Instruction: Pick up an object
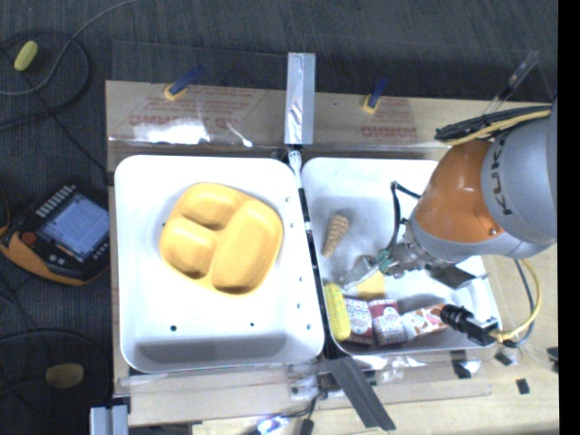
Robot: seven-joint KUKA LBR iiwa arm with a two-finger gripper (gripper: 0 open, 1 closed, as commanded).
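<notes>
My gripper [366,269] is low in the right bin [362,178], near its middle, reaching in from the right under the orange wrist band [453,208]. Directly below its tip lies a small yellow piece [371,287]; I cannot tell whether they touch. A tan ridged cone [336,232] lies up and to the left of the gripper. Along the bin's near side are a yellow corn cob [336,311] and a bottle with a red label [394,322] lying on its side. A large yellow loaf-shaped object [220,236] rests in the left bin [145,333].
The divider between the two bins [305,243] runs just left of the cone and corn. A handheld controller [62,234] lies on the floor left of the bench. Cables [530,284] hang from the arm at the right bin's right side.
</notes>
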